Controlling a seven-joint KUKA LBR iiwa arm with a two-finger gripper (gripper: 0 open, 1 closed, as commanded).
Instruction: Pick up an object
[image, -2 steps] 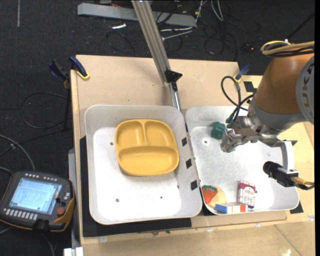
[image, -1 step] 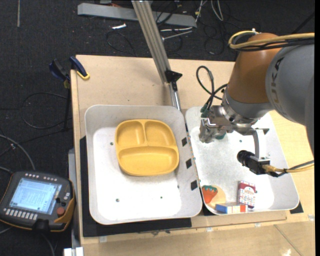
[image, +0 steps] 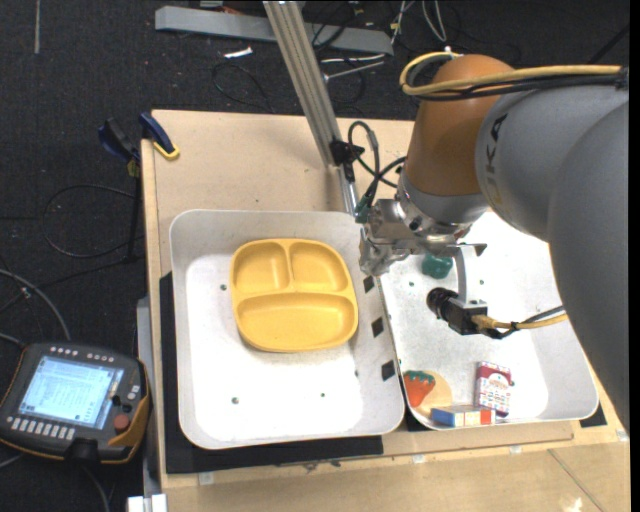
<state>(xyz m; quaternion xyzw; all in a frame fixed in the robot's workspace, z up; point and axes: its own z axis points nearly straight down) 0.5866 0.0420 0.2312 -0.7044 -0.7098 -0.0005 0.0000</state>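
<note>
Claw (image: 400, 243) low over right bin (image: 560, 400), beside teal object (image: 436, 266); couldn't tell whether open or closed.

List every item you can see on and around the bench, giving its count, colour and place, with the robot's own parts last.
Bins: two, white, side by side on the bench.
Divided plate: one, yellow, in the left bin.
Small teal object: one, in the right bin beside the gripper.
Red and white carton: one, near the right bin's front edge.
Orange and green toy: one, right bin's front left corner.
Handheld control pad: one, dark with a lit screen, on the floor at left.
Arm: one, grey with an orange band.
Gripper: one, over the right bin's left edge.
</note>
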